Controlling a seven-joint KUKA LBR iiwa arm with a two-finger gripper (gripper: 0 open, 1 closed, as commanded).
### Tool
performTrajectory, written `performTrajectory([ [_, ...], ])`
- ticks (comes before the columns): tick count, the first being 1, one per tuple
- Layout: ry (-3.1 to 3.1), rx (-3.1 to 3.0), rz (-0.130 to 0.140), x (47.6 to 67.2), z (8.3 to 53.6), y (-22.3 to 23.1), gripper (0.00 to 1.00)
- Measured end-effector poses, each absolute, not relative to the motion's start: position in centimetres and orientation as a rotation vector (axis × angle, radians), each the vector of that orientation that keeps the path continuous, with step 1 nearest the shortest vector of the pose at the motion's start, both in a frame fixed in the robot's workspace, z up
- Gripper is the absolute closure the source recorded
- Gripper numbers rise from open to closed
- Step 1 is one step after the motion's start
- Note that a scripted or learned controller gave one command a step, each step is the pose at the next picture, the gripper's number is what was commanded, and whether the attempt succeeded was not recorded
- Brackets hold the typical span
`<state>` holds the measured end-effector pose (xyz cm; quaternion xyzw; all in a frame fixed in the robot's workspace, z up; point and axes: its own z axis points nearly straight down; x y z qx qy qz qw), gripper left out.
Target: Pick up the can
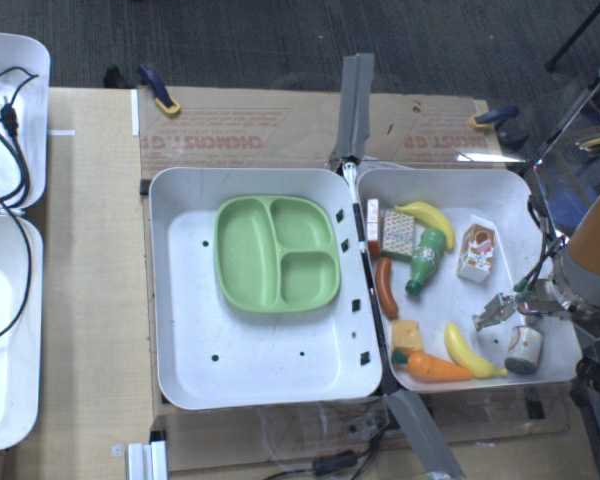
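Silver, short metal can (523,348) lies tipped in the right white bin's (500,183) near-right corner, beside a yellow banana (470,351). Rigid, light, slippery (likely rolls); grip across its curved sides. Two-finger gripper (497,311) hovers just beside it, jaws spread, grasping nothing.

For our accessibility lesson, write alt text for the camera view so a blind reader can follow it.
A robot gripper hangs low in the right bin, just left of a small can lying near the bin's front right corner. Toy food lies around it: two bananas, a carrot, a green bottle. The left bin holds a green divided plate.
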<state>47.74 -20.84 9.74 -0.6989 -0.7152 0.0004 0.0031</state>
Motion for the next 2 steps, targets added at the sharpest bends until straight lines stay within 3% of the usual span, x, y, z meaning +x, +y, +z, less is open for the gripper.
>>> performTrajectory([
  [1,-2.244,-2.191,0.003,47.8,10.6,-20.9,1.00],
  [2,-2.183,-2.259,0.003,47.8,20.3,-17.1,1.00],
])
